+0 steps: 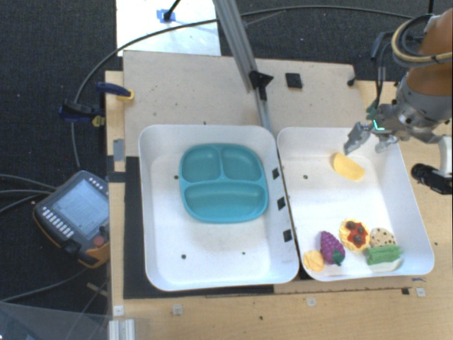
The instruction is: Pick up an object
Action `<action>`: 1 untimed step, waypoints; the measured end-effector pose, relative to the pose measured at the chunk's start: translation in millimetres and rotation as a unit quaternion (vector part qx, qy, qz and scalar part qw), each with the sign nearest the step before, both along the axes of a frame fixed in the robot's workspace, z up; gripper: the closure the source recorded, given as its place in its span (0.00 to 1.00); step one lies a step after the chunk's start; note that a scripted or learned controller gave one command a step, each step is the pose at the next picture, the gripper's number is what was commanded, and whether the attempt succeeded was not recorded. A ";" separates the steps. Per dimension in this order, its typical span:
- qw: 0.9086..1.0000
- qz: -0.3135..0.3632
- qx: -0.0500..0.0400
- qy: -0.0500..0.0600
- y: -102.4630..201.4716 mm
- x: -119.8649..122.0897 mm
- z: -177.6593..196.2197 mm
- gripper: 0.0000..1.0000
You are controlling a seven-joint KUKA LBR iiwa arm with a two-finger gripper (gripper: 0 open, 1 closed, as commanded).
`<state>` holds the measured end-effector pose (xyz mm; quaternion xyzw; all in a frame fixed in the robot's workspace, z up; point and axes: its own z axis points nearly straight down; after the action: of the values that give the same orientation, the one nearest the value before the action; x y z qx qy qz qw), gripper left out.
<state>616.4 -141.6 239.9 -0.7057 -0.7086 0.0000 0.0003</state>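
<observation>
Yellow piece (348, 166) lying flat in right bin (407, 190) | gripper (368, 142) spread open, poised above, nothing held | risk: piece skidded aside if fingers close off-centre

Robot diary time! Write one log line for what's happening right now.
gripper: open, above right bin, holding nothing | nearest: yellow toy food | teal divided plate: left bin | pick: not yet done

Yellow food piece (348, 166) lying flat, upper part of right bin (403, 183), apart from other toys
</observation>
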 end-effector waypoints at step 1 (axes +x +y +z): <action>1.000 0.000 0.000 -0.001 0.0 0.5 0.9 0.00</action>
<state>616.9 -141.6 240.7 -0.7056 -0.7087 -0.0006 -0.0006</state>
